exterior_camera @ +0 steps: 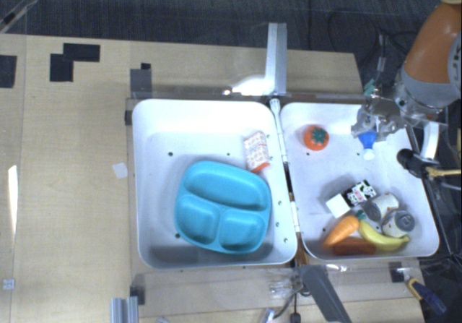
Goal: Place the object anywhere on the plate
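Plate (224,206): blue, three compartments, lying in the left bin (155,170), toward its 5 o'clock area. Nothing rests on it.

Small packet (255,150): white with red print, in the left bin at 1 o'clock from the plate, just beside the plate's rim and close to the wall between the bins.

Right bin (426,242), contents: tomato-like red and orange ball (315,137) at 11 o'clock; cluster at 5 o'clock comprising carrot (341,229), banana (381,238), a dark red piece under them, a white block, a black and white patterned item and a grey round piece. Items in the cluster touch or overlap.

End effector (367,137): over the right bin at 1 o'clock, blue tips pointing down, just beside the ball but apart from it. Whether it is wide or narrow cannot be told; nothing is seen held in it.

Task object: not identified with certainty; judged to be one of the right bin's items, the ball being nearest.

Step in hand, as judged: approach and pick, plate not yet served.

Next move calls for: lowering onto one chosen item, a firm grasp, a lift clear of the bin wall, then carriage toward 9 o'clock to the plate.
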### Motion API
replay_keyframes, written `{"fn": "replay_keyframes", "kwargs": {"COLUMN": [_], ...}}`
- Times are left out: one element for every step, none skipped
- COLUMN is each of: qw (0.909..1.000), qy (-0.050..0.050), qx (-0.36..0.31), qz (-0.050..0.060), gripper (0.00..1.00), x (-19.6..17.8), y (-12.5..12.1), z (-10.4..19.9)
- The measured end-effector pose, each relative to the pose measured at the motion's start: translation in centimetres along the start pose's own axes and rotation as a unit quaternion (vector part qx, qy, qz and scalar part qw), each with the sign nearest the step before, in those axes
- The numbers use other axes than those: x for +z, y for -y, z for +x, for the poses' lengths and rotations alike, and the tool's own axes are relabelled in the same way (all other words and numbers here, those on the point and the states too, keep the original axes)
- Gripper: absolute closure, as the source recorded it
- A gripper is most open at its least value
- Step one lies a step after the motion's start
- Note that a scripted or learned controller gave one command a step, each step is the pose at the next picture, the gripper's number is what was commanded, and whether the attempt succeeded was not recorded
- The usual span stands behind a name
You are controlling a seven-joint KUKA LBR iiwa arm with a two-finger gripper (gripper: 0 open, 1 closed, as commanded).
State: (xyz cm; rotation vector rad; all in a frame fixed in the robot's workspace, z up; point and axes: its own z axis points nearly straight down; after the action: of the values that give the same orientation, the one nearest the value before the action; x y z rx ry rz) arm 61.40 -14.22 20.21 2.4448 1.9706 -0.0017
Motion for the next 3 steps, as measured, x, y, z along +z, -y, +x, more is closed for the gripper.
{"fn": "replay_keyframes", "kwargs": {"qw": [0.9997, 0.9993, 0.9995], "qy": [0.000, -0.001, -0.001], "qx": [0.024, 0.038, -0.032], "qz": [0.000, 0.002, 0.000], "gripper": [1.00, 1.00, 1.00], "x": [2.3, 5.8, 2.0], "y": [-1.8, 3.8, 6.6], "z": [0.4, 5.2, 13.6]}}
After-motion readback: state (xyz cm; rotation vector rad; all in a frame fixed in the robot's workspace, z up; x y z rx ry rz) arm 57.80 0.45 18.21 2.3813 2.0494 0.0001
